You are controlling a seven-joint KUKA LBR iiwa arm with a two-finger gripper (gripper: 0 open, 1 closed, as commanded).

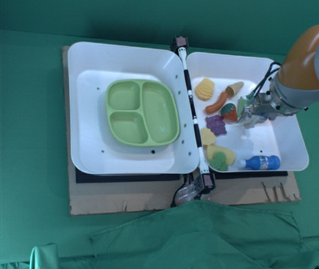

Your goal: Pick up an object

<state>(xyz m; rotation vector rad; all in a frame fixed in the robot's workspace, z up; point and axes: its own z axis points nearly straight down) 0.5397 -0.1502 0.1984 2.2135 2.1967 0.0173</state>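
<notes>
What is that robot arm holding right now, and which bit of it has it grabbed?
It cannot be told. The gripper is low in the right bin, just right of the toy strawberry, but no object shows between its fingers.

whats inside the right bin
The right bin holds toy food: a corn piece, a sausage, a strawberry, grapes and a blue bottle. The gripper covers part of the floor beneath it.

The grey arm with its orange band (310, 66) runs off the right edge. Its two-finger gripper (248, 118) is too blurred to read the fingertips, and it covers part of the white right-hand bin's floor (285, 136). A green leafy piece (241, 104) is half hidden behind it.
</notes>
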